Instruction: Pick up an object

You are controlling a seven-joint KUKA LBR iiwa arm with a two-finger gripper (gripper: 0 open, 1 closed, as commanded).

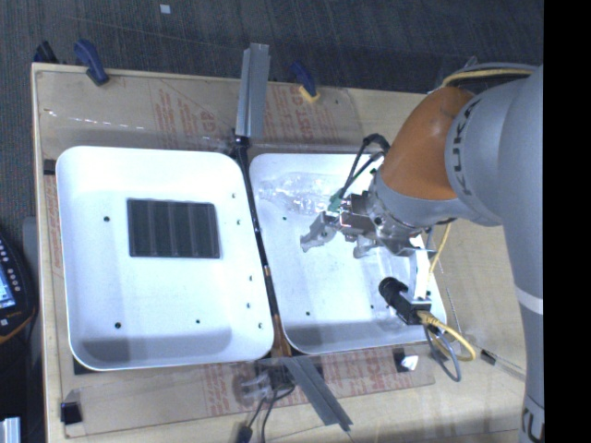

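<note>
A dark grey ribbed rectangular block lies flat in the middle of the left bin. In the right bin, a crumpled clear plastic piece rests near the far wall. My gripper hangs over the middle of the right bin, just in front of and slightly right of the clear plastic. I see nothing held in it. The grey arm with its orange band comes in from the right and hides the right bin's right side.
A metal divider bar runs up from between the two bins. Blue clamps sit along the bench's far edge. Cables trail past the right bin's near right corner.
</note>
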